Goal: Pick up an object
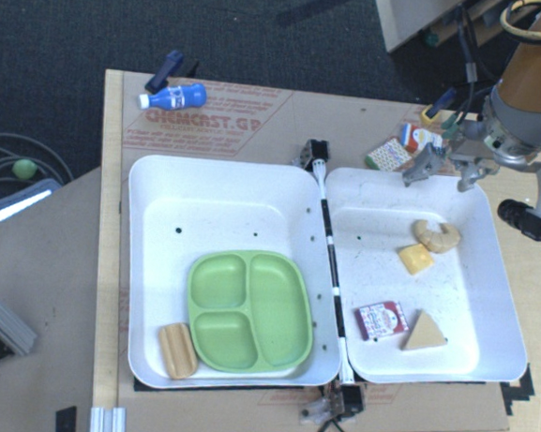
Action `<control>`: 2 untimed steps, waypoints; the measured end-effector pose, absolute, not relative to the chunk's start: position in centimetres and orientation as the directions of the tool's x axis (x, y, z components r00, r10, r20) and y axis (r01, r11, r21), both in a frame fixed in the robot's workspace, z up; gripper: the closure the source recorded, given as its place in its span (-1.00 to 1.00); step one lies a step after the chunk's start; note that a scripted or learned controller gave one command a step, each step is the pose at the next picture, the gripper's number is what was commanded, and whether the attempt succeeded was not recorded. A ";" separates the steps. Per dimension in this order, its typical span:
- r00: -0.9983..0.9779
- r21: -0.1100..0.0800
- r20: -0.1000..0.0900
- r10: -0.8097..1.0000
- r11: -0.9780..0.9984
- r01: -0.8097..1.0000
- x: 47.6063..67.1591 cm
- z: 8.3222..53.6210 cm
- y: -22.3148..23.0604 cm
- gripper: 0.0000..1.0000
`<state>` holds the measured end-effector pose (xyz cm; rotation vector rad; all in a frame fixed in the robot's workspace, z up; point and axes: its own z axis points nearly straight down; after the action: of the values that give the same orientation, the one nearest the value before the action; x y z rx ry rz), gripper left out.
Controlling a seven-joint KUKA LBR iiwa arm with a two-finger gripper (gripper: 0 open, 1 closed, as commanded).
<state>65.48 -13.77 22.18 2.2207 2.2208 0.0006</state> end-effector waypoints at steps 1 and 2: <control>0.001 -0.002 -0.001 1.000 -0.001 1.000 60.6 17.1 -16.6 -1.00; 0.000 -0.001 0.000 1.000 0.000 1.000 58.4 8.4 -16.3 -1.00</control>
<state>58.44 -16.32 8.43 2.2225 2.2220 -0.0010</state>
